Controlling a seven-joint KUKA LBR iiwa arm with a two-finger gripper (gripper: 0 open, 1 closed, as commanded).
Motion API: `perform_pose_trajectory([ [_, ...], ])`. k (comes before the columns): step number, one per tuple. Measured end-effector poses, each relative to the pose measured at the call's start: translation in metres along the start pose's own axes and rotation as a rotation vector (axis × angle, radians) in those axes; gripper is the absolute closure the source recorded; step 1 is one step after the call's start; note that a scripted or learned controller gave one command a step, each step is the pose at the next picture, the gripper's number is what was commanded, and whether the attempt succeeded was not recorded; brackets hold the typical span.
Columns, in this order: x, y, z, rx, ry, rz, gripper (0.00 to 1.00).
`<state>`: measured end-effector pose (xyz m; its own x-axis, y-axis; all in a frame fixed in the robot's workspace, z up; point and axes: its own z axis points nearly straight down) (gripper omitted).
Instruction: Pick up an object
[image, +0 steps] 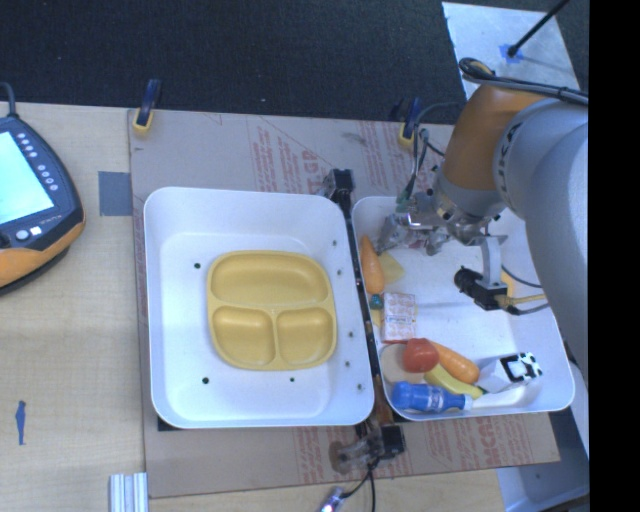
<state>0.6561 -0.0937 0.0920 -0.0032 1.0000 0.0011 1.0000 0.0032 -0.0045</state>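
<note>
My gripper (418, 228) hangs low over the far left part of the right bin (560, 392), under the orange-banded wrist. Just to its left an orange carrot-shaped piece (371, 264) lies along the bin's left wall, with a pale yellow piece (391, 268) beside it. Nearer the front lie a small printed packet (399, 315), a red tomato-like piece (419, 353), an orange piece (458, 361), a yellow banana-like piece (451, 381) and a blue bottle (424, 400). I see nothing held in the gripper.
The left bin (170, 300) holds a yellow divided plate (271, 308). A black and white item (521, 367) sits at the right bin's front right. A control pendant (30, 200) lies at the bench's left edge. The arm's grey body covers the right bin's far right side.
</note>
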Motion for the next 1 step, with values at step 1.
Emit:
perform_pose_trajectory([
  [1,-0.0007,0.0000,0.0000,0.000,0.000,0.000,0.00],
])
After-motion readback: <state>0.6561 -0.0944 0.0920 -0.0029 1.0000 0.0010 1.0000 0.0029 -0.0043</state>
